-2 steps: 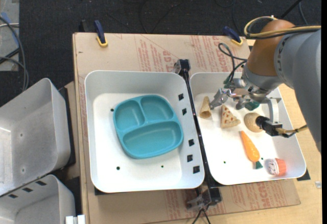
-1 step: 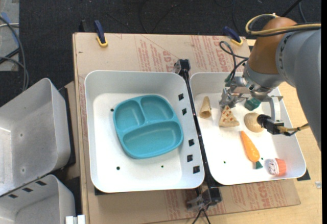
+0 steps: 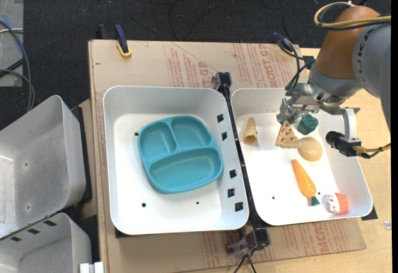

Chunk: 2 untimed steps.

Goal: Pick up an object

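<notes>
From the camera above the counter you see two white bins side by side. The left bin holds a blue divided plate, lying flat near its middle. The right bin holds the small things you could pick: an ice cream cone near the bin's left side, a pizza slice just to the right of it, a round beige bun just beside the slice, an orange carrot lying at a slant below the bun, and a small pink and white toy near the front right corner, close to the carrot's lower tip. A teal ball-like piece sits just above the bun. The arm reaches in from the right, and its jaws hang low over the back of the right bin, just above the pizza slice and beside the teal piece. You cannot tell from this view whether the jaws are wide or narrow, and no thing shows between them.
</notes>
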Each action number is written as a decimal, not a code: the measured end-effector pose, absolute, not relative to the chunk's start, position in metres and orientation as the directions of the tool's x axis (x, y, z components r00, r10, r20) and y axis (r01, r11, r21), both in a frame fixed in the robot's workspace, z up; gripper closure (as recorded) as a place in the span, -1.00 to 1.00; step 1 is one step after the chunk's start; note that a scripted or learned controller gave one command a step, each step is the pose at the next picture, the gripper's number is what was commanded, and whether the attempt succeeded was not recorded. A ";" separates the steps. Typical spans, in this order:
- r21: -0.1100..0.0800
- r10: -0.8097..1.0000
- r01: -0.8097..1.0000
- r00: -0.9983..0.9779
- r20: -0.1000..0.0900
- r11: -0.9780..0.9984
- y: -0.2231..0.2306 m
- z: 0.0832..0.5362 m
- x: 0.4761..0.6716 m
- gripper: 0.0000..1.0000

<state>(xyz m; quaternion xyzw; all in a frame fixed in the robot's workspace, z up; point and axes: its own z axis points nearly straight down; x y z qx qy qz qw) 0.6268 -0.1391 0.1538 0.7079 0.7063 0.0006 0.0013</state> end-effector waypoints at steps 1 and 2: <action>0.005 1.000 1.000 -0.004 -0.001 0.004 -0.133 0.214 0.628 1.00; 0.002 1.000 1.000 -0.004 -0.001 0.004 -0.133 0.239 0.629 1.00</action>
